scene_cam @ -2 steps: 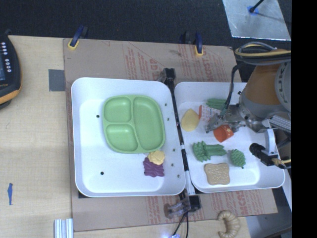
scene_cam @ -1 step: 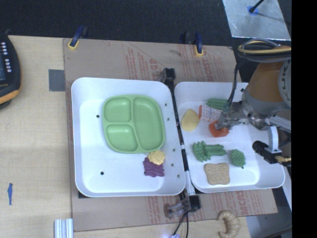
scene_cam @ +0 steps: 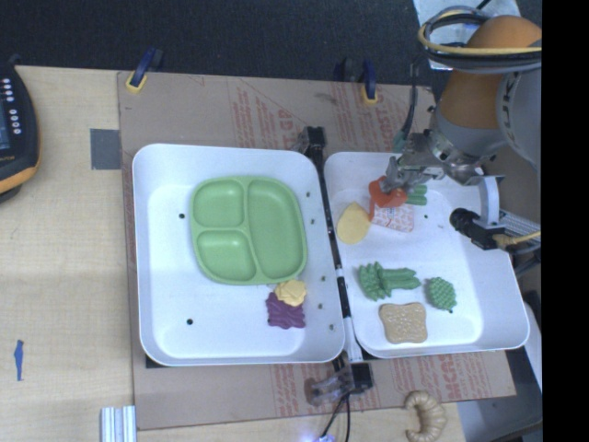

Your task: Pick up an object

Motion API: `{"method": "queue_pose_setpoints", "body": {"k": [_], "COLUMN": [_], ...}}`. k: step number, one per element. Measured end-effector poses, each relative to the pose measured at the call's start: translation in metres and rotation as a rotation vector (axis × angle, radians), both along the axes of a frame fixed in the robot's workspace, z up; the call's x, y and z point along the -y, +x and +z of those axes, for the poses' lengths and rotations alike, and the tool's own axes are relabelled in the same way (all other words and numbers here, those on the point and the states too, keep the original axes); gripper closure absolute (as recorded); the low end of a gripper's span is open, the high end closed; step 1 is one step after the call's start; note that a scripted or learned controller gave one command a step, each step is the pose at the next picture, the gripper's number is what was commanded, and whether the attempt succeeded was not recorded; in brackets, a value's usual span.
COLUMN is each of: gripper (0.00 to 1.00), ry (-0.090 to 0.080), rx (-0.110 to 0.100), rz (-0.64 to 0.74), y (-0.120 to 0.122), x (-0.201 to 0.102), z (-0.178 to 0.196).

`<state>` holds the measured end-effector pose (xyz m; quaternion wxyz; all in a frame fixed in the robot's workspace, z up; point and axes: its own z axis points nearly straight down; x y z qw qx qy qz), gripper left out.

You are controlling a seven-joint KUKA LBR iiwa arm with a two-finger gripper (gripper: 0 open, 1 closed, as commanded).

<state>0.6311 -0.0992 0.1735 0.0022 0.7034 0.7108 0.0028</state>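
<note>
My gripper [scene_cam: 398, 179] hangs low over the back of the right bin [scene_cam: 479, 334]. Directly under it lies a small red-orange piece [scene_cam: 380, 192], with a green piece [scene_cam: 416, 194] to its right and a white-and-pink box [scene_cam: 394, 217] just in front. The gripper's tip overlaps the red-orange piece, and contact cannot be made out. Other items in this bin are a yellow piece [scene_cam: 352, 223], a green leafy toy [scene_cam: 385, 280], a green bumpy piece [scene_cam: 441, 293] and a tan cracker [scene_cam: 403, 321].
The left bin [scene_cam: 161, 330] holds a green divided plate [scene_cam: 248, 228], a small yellow piece [scene_cam: 291, 292] and purple grapes [scene_cam: 285, 312]. A black fitting [scene_cam: 472, 226] overhangs the right bin's right side. A tan curled item [scene_cam: 425, 415] lies on the bench in front.
</note>
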Motion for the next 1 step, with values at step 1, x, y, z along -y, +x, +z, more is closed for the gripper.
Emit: {"method": "queue_pose_setpoints", "body": {"k": [1], "gripper": [1.0], "ry": [0.001], "rx": [-0.014], "rz": [0.0], "y": [-0.0531], "x": [-0.0648], "z": [0.0221]}}
